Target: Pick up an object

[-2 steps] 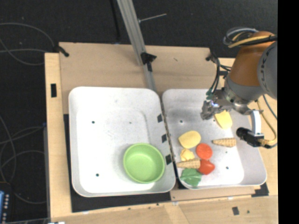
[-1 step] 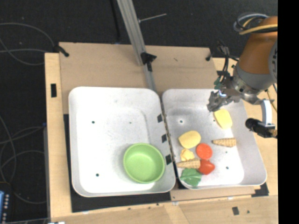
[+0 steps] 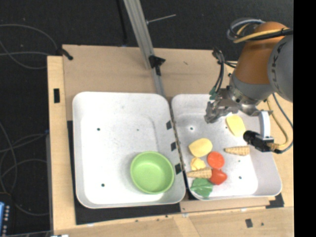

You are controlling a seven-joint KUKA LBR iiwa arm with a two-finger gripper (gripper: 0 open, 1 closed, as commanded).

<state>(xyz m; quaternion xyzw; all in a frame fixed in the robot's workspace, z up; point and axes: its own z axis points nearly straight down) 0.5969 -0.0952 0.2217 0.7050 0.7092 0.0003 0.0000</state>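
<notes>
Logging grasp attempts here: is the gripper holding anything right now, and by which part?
Nothing is seen held. The gripper hovers over the right bin, apart from the yellow pieces, with no object between its fingers.

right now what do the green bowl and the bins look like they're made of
Green bowl: likely plastic, with an even lime colour, smooth matte surface and a thick rounded rim. Left bin and right bin: probably moulded plastic, though coated metal is possible; they are white, faintly speckled, with rounded corners and soft glare.

Small toy foods [image 3: 208, 163], yellow, red, green and tan, clustered in the right bin [image 3: 266, 184].
</notes>
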